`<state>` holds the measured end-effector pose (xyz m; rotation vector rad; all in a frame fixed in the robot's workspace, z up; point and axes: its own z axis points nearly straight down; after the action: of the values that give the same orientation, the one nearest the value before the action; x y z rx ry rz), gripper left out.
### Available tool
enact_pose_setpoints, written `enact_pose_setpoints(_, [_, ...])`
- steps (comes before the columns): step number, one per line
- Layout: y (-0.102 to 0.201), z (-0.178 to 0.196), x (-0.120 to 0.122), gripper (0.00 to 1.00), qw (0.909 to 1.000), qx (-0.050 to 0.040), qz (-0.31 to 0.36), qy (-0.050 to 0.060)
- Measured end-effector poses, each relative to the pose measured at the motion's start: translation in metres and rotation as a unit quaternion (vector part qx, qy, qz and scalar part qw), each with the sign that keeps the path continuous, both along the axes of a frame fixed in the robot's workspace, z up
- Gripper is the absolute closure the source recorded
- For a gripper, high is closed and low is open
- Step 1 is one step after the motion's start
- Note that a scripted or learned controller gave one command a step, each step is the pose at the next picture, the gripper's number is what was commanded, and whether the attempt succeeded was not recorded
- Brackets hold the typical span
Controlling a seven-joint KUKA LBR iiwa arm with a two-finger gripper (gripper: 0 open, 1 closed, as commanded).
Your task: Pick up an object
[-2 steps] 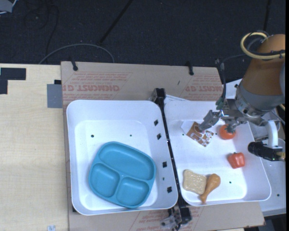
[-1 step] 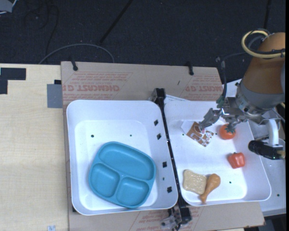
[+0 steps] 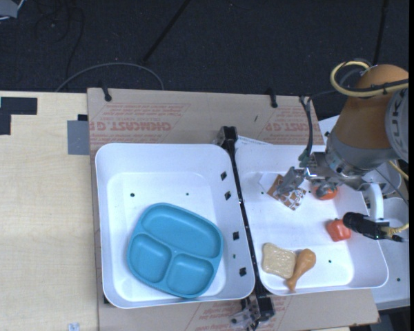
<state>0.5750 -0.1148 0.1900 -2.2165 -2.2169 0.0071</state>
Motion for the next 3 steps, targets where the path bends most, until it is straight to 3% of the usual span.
enact_pose_setpoints(1, [0.001,-0.065,0.000,0.00,1.0000,0.0002,0.000,0.001])
enact_pose_setpoints(2, [0.001,-0.102,0.000,0.00,1.0000,-0.0016,-0.001,-0.003])
enact_pose_setpoints(3, [-0.001,-0.090,0.000,1.00,1.0000,-0.0019,-0.004,-0.004])
